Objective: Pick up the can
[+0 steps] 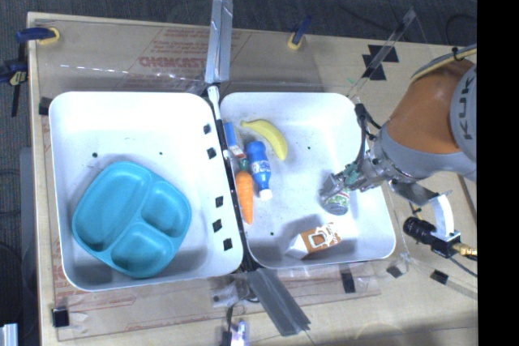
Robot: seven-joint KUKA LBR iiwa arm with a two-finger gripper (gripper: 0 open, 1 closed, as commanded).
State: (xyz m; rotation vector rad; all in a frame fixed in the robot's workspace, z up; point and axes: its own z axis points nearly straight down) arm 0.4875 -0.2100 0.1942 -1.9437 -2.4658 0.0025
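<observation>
The can is small and silvery with a greenish label. It sits tilted in the right bin, close to that bin's right wall. My gripper reaches in over the right wall and sits directly against the can's upper right side. The grey wrist and orange band stand behind it at the right. The contact between gripper and can is too small and cluttered to read.
In the right bin, a banana, a blue bottle, a carrot and a small tube lie along its left side. An orange carton lies at the front. A blue divided plate rests in the left bin.
</observation>
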